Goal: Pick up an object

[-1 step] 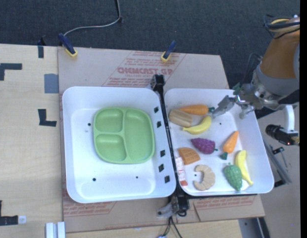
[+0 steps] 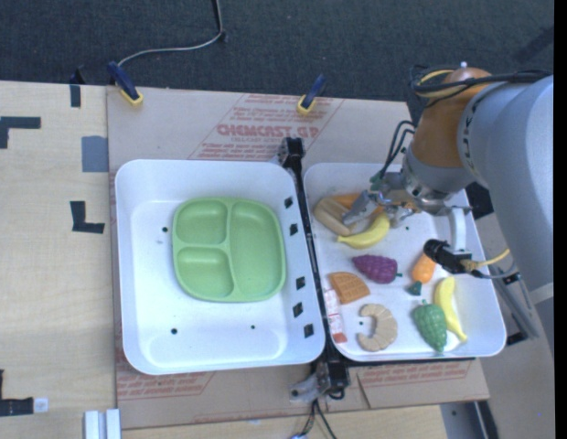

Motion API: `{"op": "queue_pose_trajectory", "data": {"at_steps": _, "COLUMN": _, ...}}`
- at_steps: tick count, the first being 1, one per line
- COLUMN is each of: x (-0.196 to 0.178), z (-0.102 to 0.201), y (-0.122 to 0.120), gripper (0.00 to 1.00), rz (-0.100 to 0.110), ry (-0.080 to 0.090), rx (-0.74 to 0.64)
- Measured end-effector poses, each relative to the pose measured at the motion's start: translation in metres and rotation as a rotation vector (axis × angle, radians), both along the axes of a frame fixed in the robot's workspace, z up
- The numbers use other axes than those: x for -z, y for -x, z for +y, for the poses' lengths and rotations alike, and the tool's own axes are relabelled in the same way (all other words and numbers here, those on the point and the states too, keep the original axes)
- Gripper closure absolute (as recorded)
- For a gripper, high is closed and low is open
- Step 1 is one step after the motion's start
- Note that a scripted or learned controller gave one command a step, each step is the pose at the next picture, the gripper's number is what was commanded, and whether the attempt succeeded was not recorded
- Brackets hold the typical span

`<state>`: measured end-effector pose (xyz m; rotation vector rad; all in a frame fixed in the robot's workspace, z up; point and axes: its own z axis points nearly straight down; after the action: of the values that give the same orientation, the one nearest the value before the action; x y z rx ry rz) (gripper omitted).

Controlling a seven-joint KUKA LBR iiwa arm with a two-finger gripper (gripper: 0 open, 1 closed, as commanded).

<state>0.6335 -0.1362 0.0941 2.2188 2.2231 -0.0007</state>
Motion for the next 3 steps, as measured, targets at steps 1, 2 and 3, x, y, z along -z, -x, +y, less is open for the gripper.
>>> {"op": "queue_pose_trajectory", "data": {"at_steps": 1, "x": 0.008, "z": 0.001, "y": -0.033, "gripper": 0.0, "rz": 0.015, "ry": -0.005, "rx": 0.001}}
{"op": "queue_pose_trajectory", "data": {"at_steps": 2, "x": 0.005, "z": -0.056, "y": 0.038, "gripper": 0.0, "rz": -0.007, "ry": 0.002, "rx": 0.002}}
{"op": "queue_pose_trajectory", "data": {"at_steps": 3, "x": 0.006, "z": 0.016, "y": 0.061, "gripper": 0.0, "rz": -0.009, "ry": -0.001, "rx": 0.001}}
